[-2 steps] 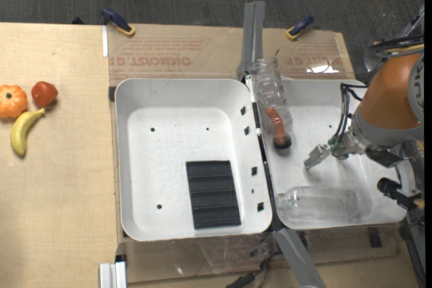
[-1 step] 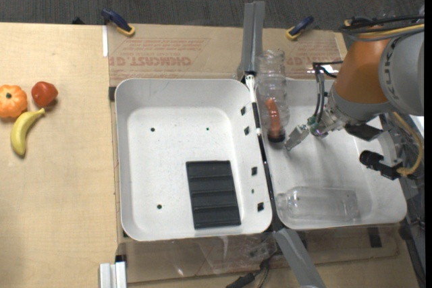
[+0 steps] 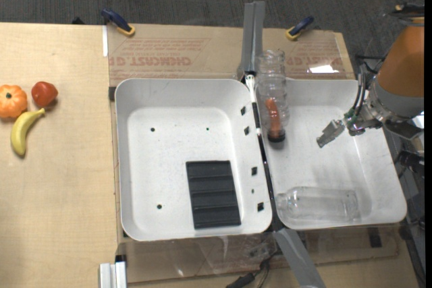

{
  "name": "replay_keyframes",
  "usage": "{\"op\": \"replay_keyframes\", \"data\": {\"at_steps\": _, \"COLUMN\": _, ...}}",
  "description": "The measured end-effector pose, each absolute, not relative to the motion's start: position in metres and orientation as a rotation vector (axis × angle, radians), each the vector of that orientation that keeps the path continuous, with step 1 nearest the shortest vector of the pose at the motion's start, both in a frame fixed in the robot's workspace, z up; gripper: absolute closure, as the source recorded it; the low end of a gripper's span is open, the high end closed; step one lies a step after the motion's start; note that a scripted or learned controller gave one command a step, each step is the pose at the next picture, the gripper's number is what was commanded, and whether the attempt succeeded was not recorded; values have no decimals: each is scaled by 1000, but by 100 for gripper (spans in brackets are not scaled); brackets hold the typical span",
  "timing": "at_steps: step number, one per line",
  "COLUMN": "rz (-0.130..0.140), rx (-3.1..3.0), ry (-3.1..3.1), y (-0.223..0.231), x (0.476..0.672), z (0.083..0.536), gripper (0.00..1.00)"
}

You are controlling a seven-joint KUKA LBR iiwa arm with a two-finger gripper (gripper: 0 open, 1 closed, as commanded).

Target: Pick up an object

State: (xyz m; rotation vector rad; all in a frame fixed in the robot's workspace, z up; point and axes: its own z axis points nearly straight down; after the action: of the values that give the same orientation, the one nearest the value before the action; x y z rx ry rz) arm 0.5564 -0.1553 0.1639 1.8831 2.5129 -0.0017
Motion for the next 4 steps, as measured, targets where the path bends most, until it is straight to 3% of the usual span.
{"op": "replay_keyframes", "data": {"at_steps": 1, "rz": -2, "rx": 1905, "ry": 2500, "y": -106, "x": 525, "z": 91, "gripper": 0}}
{"op": "replay_keyframes", "data": {"at_steps": 2, "rz": -1, "rx": 1673, "ry": 2659, "y": -74, "x": 492, "z": 191, "gripper": 0}}
{"op": "replay_keyframes", "data": {"at_steps": 3, "rz": -1, "rx": 1934, "ry": 2474, "y": -109, "x": 478, "z": 224, "gripper": 0}}
{"op": "replay_keyframes", "data": {"at_steps": 4, "rz": -5, "rx": 2038, "ry": 2395, "y": -59, "x": 495, "z": 190, "gripper": 0}}
